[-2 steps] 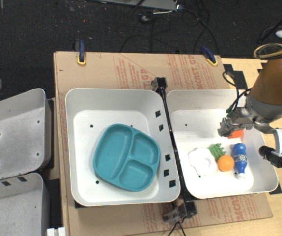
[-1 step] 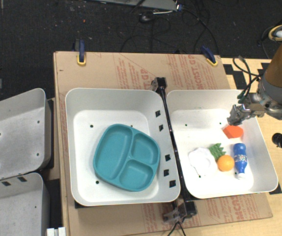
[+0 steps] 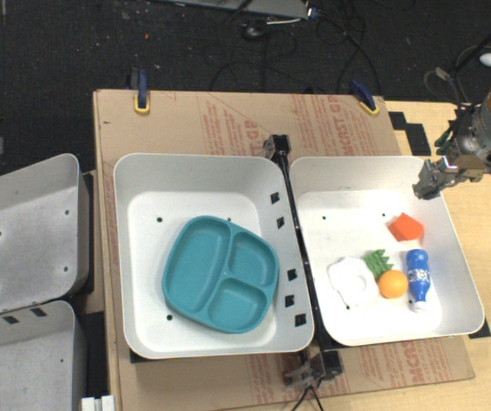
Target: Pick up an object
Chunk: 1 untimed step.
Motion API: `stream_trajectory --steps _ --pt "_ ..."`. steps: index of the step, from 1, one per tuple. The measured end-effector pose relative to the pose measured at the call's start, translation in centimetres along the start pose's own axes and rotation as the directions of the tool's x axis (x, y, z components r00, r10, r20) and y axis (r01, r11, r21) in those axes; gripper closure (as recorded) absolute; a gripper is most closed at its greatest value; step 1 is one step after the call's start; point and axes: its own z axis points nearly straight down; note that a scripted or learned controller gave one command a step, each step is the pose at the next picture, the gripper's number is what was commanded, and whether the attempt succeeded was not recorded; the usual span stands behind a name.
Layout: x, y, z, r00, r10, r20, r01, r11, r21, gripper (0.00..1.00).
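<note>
The pincer (image 3: 428, 185) is seen above the right bin's (image 3: 348, 174) far edge; whether it is spread or pressed together cannot be told. Just below it lies an orange block (image 3: 406, 227), with a blue bottle (image 3: 417, 276) and an orange ball (image 3: 392, 284) crowded further below, so two things could be nudged at once or the bin wall struck.

Two shallow white plastic bins (image 3: 134, 178) (image 3: 451, 229) sat on brown cardboard (image 3: 203, 118); yellow-tipped clamps (image 3: 141, 92) (image 3: 363, 97) at 12 o'clock, spare white trays (image 3: 23, 229) at 9.
</note>
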Motion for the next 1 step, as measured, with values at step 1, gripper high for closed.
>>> stream_trajectory --steps 1 --pt "0.00 0.08 -0.28 1.000 0.000 -0.001 0.000 1.000 0.005 1.00"
